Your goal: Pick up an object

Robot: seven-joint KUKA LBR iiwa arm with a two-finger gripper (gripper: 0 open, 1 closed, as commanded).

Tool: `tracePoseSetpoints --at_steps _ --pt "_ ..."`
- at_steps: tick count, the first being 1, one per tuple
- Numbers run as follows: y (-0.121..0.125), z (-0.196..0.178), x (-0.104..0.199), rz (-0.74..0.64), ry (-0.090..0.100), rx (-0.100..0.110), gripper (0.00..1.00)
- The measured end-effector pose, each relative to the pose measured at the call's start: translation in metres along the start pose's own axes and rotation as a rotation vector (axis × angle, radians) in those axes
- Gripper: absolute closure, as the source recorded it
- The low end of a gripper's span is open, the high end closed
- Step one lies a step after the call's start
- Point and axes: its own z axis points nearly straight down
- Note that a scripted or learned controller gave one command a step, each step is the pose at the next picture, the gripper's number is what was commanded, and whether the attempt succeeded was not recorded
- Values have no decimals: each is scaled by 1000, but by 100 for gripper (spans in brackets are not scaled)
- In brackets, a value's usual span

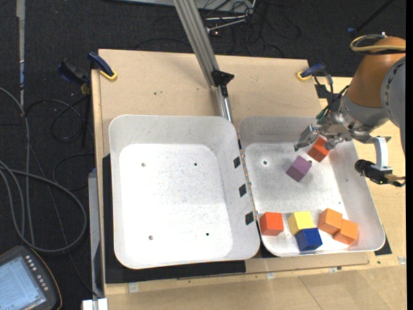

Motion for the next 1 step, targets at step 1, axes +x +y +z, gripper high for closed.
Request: tracePoseSetpoints --at_steps 1 --pt "1 -9 0 -3 -3 -4 100"
